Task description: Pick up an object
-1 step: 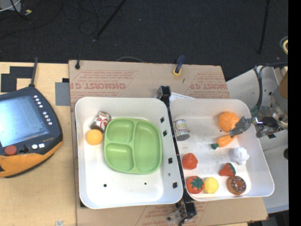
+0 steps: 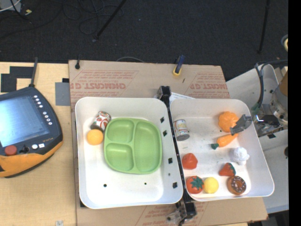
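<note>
The tool (image 2: 244, 122) is dark grey metal, with black cables looping behind its pale wrist.

Gripper (image 2: 244, 123) low over the right bin's far corner; orange (image 2: 227, 120) just left of the fingertips, carrot (image 2: 225, 141) lying tilted just below them, green end away, white lump (image 2: 240, 155) nearer the camera, strawberry (image 2: 227, 169) and donut (image 2: 236, 185) well beyond that

The counter (image 2: 28, 192) carries a cardboard sheet (image 2: 122, 81). On the sheet, two white bins sit side by side and touching: the left bin (image 2: 122, 192) and the right bin (image 2: 258, 173). Left of the sheet, a grey-and-orange handheld screen unit (image 2: 26, 128) rests directly on the counter.
</note>
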Robot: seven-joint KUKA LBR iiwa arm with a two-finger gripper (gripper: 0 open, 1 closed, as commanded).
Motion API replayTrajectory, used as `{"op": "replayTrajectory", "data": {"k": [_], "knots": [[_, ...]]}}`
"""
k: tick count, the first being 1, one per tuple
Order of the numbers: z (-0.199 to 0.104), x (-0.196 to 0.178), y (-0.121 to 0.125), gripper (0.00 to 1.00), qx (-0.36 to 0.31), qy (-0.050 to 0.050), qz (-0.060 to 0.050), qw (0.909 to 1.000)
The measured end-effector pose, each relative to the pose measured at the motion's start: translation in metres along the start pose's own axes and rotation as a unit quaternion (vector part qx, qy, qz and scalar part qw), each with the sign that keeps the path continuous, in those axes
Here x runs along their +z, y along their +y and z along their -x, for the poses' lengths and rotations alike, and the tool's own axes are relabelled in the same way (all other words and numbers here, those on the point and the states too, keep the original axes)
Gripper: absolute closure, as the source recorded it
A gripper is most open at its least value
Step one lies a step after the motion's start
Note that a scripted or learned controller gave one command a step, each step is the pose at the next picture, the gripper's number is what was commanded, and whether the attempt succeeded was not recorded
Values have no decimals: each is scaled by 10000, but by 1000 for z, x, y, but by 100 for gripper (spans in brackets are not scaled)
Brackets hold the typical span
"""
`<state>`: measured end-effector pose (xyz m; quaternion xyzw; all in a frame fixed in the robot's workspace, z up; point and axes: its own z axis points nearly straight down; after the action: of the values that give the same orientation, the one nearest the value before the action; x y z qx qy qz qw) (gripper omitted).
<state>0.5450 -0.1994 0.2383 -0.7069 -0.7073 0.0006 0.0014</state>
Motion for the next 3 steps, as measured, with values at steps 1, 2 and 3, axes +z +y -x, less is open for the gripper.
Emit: {"op": "replayTrajectory", "data": {"k": [1, 2, 3], "knots": [[-9, 47, -3, 0, -4, 9, -23, 10000], [-6, 93, -1, 0, -6, 7, -22, 10000], [-10, 146, -1, 0, -7, 9, -23, 10000]]}}
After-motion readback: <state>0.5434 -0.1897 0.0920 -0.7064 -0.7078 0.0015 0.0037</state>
